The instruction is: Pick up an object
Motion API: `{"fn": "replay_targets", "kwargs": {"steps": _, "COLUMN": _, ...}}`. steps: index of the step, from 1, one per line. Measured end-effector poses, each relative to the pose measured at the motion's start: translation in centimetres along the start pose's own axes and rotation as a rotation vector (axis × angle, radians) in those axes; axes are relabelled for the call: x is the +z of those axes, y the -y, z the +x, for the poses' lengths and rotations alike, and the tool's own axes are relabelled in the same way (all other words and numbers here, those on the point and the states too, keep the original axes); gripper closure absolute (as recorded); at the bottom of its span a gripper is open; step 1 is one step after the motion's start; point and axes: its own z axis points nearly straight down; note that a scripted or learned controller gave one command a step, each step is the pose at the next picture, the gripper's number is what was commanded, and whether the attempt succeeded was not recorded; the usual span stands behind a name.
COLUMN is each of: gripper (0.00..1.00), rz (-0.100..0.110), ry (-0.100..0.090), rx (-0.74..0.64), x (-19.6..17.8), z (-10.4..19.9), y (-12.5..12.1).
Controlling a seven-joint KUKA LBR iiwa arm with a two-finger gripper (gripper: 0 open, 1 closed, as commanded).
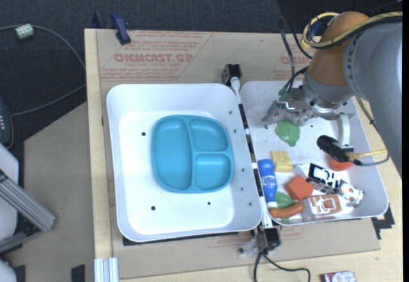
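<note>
My gripper (289, 114) is low over the far part of the right bin (374, 175), its fingers spread open. A green leafy toy (288, 133) lies just under and in front of the fingertips, with nothing held between them. Nearer the front of this bin lie a yellow block (281, 160), a blue and white tube (267, 182), an orange block (298, 187), a red sausage-shaped toy (285, 211), a black and white piece (323, 176), a printed carton (323, 205) and a white figure (351, 195). A red-orange thing (341, 163) lies to the right of the green toy.
The left bin (128, 165) holds a blue divided plate (191, 153) at its middle. A ridge with a black clip (232, 73) at its far end separates the two bins. The grey arm with its orange band (335, 50) comes in over the right bin's far right corner.
</note>
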Motion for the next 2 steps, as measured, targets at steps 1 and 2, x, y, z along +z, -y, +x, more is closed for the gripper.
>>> {"fn": "replay_targets", "kwargs": {"steps": 1, "gripper": 1.00, "rz": -0.002, "ry": 0.001, "rx": -0.001, "x": -1.03, "z": 0.04, "y": -0.06}}
{"fn": "replay_targets", "kwargs": {"steps": 2, "gripper": 0.00, "rz": -0.001, "ry": 0.001, "rx": -0.001, "x": -1.01, "z": 0.05, "y": -0.05}}
